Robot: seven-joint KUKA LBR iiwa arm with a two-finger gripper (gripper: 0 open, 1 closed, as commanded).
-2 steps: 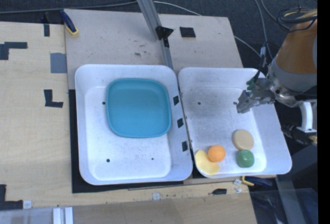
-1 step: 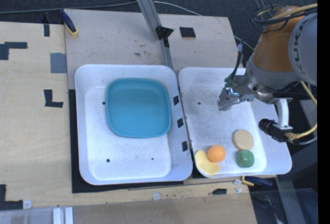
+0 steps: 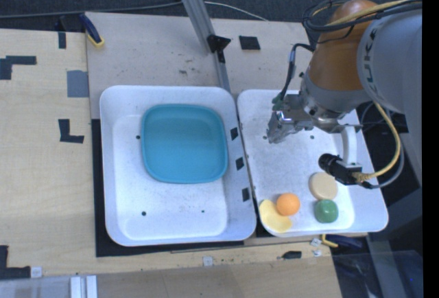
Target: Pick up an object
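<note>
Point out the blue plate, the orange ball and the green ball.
blue plate (image 3: 184, 143), camera view, middle of its flat face, in the left bin.
orange ball (image 3: 288, 204), camera view, top of the ball, in the right bin.
green ball (image 3: 326, 211), camera view, centre of its top.

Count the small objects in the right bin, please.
4, all near its front edge: a yellow piece, an orange ball, a cream disc, a green ball. The arm may hide more.

Bench (image 3: 48, 152): pale wood, marked with dark tape patches.
Left bin (image 3: 116, 173): centre of frame.
Right bin (image 3: 288, 159): set beside it, right of centre.
</note>
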